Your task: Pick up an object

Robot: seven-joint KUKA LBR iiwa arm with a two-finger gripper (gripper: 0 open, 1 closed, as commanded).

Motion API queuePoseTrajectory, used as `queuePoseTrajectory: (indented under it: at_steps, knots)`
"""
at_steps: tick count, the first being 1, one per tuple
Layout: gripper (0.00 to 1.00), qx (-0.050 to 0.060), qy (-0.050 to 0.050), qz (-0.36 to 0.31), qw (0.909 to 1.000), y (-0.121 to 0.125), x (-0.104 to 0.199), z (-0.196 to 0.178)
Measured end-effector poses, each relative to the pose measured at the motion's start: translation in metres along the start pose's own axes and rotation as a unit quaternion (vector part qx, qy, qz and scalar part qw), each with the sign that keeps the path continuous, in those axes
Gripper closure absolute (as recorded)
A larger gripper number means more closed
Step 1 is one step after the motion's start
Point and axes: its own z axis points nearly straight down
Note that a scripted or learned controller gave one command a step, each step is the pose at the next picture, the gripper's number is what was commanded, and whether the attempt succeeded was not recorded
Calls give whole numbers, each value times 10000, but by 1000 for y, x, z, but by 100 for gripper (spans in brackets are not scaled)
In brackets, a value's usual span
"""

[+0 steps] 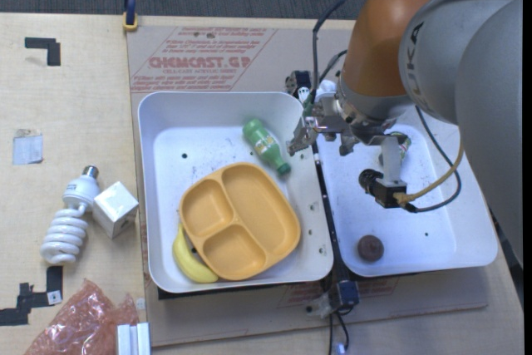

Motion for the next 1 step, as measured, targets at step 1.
queuePoseTrajectory:
  at_steps: [1]
  knots:
    - [0,7,3,-8,10000,-42,39,0]
